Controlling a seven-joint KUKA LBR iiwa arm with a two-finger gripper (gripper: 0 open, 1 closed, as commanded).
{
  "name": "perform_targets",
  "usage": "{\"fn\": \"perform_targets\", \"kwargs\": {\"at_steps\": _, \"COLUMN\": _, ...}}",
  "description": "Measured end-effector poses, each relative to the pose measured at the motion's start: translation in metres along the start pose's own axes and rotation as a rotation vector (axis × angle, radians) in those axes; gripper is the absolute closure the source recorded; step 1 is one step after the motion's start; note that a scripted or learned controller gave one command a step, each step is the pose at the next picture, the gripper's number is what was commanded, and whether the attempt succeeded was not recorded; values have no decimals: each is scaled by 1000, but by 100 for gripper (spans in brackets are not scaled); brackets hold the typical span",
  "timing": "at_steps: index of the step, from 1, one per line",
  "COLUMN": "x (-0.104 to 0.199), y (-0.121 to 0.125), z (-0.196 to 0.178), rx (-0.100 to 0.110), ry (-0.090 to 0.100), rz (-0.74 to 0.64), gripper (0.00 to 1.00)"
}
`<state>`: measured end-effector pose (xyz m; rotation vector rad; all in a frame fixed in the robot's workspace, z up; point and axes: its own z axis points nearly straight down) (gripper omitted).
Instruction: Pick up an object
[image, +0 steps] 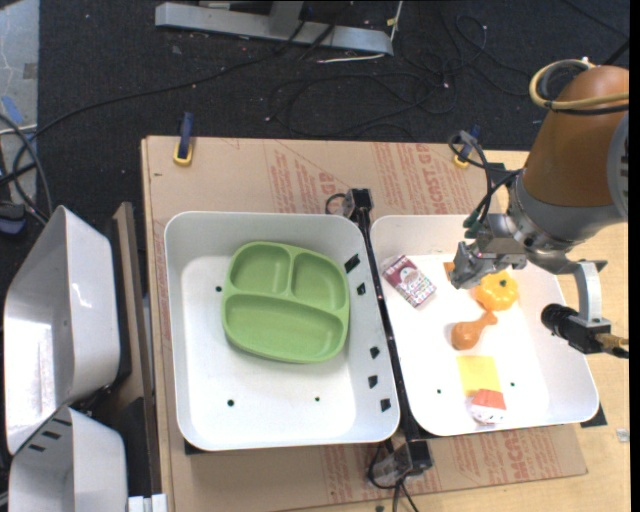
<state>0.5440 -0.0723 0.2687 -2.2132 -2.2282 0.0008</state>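
- Left bin (190, 330) held a green divided plate (288, 301), lying flat near the middle, well apart from the arm.
- Right bin (580, 400) held a small maroon packet (410, 280) near its left wall, an orange drumstick toy (472, 330), a yellow-orange toy (497, 293), and a yellow card with a red-and-white piece (482, 385) toward the near rim.
- Pincer (472, 268) hung low over the right bin, just beside the yellow-orange toy, between it and the packet.
- Pincer's opening could not be told; nothing seen held.
- Judgement: centring over one toy before descending would suit; neighbours sat close, so a skewed approach risked nudging them.
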Motion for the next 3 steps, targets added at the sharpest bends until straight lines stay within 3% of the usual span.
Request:
{"fn": "perform_targets", "kwargs": {"at_steps": 1, "x": 52, "y": 16, "z": 20, "rx": 2, "ry": 1, "rz": -1, "gripper": 100}}
{"fn": "perform_targets", "kwargs": {"at_steps": 3, "x": 149, "y": 43, "z": 18, "rx": -2, "ry": 1, "rz": -2, "gripper": 100}}
